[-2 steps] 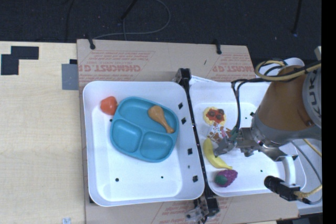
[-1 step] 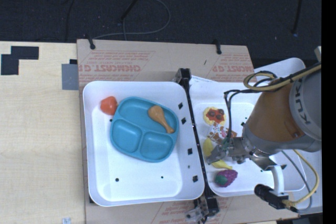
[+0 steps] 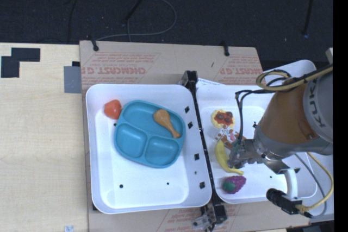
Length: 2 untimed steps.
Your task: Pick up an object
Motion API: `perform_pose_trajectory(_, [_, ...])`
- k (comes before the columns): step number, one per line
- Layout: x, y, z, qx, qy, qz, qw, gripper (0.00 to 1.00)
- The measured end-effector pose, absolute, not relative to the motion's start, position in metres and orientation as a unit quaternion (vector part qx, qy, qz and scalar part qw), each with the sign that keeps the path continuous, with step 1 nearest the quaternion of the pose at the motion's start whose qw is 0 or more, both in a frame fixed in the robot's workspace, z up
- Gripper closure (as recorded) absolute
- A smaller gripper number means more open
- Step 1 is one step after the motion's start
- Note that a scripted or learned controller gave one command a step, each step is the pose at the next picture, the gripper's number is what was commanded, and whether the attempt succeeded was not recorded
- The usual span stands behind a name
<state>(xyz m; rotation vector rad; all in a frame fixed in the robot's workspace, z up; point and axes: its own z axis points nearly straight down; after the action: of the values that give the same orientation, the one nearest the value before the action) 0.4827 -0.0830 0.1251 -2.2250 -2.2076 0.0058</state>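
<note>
curving yellow banana, slim, lying beside gripper, right bin

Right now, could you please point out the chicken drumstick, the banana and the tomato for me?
chicken drumstick [image 3: 167, 123], camera view, middle of the meat.
banana [image 3: 221, 156], camera view, middle of its curve.
tomato [image 3: 112, 109], camera view, centre of its top.

Bench bears two white bins, cardboard.

yellow banana lying in right bin, probably.
</note>
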Motion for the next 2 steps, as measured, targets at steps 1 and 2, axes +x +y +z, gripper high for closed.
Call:
perform_pose_trajectory(1, [0.487, -0.082, 0.187, -0.707, -0.707, -0.0008, -0.001, 1.0])
perform_pose_trajectory(2, [0.492, -0.076, 0.247, -0.707, -0.708, -0.0012, -0.001, 1.0])
